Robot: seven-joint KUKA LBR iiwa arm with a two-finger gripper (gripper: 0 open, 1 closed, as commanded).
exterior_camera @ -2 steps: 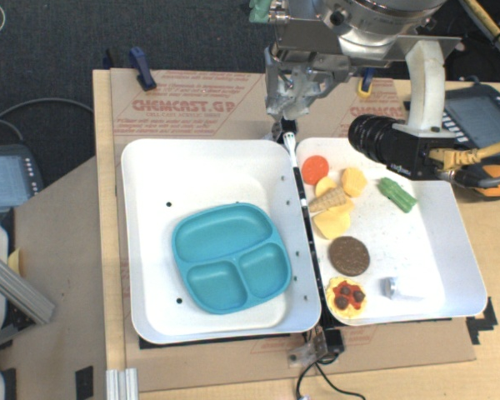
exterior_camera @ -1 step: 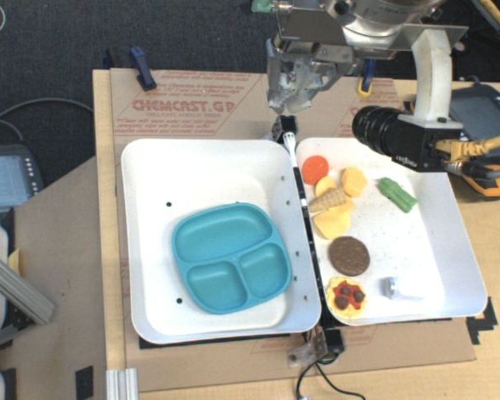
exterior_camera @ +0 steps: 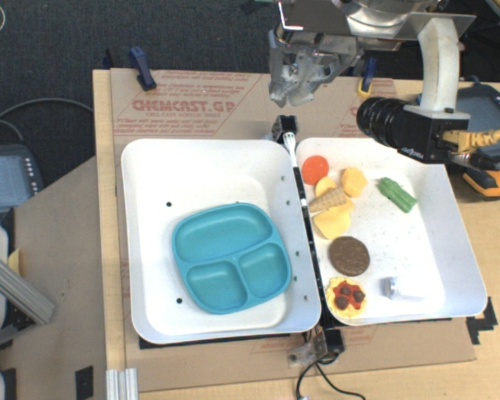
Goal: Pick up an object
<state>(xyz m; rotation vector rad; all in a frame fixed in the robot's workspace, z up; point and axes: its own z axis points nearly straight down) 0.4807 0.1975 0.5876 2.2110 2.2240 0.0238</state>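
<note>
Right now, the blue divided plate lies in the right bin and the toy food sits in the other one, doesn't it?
Not quite: the camera view shows the blue divided plate in the left bin. The toy food sits in the other one, the right bin.

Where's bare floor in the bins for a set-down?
Left bin: wide strip behind the teal tray, narrower along its left. Right bin: patch between green piece and front rim. Crowded along the divider, orange ball to brown cookie.

brown cardboard sheet under both bins | blue clamp on its far left edge | black cables at left
</note>
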